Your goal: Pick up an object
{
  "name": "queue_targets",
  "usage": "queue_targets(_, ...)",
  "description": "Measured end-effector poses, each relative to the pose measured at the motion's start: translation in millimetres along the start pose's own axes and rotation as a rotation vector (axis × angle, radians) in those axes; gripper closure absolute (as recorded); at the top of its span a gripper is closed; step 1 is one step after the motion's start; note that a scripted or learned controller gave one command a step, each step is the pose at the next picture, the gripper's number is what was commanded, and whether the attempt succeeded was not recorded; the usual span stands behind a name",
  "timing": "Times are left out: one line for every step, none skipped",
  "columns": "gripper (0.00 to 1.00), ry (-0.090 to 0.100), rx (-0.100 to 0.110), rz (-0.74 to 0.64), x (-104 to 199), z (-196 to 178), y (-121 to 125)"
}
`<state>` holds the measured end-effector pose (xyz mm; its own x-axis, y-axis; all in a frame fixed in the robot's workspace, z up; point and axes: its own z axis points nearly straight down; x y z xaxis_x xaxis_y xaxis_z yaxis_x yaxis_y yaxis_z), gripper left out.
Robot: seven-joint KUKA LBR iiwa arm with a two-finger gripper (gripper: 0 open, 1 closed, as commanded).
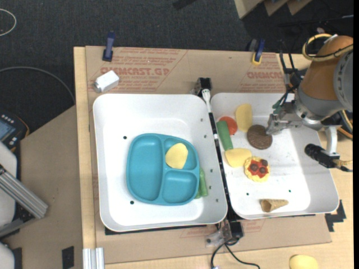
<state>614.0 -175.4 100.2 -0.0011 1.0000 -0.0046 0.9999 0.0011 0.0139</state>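
Approach step: gripper (276, 122) sits low in the right bin (314, 198) just beside the brown disc (259, 137), can't tell finger state from this angle, nothing visibly held; next move needs centring over the disc, then closing.

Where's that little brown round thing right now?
The brown disc lies in the right bin, just left of the gripper, below the pale yellow piece.
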Motion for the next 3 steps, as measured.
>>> queue_targets(1.00,-0.002,-0.003,-0.001,0,-10,1)
queue_targets(1.00,0.003,-0.004,-0.004,56,-214,-58)
queue_targets(1.00,0.008,0.018,-0.007,134,-206,-96)
